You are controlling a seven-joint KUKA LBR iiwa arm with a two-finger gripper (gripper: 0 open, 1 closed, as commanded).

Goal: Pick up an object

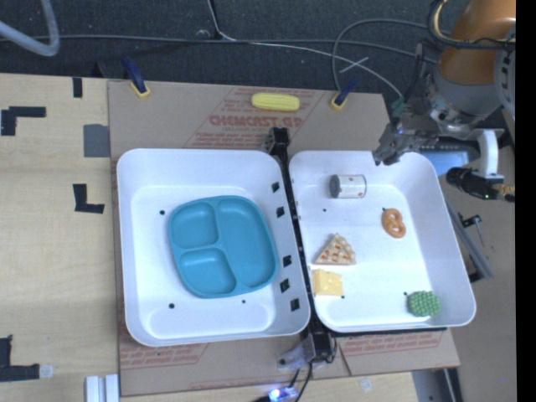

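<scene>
A small grey-and-white can (pixel 347 186) lies on its side near the far wall of the right bin (pixel 444 224), its long axis running left to right. The hand (pixel 389 151) hovers over that bin's far right corner, apparently holding nothing; whether it is clenched I cannot tell.

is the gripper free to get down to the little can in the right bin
Probably yes. The gripper hangs over the right bin's back corner, and the can lies alone nearby with bare floor around it.
</scene>
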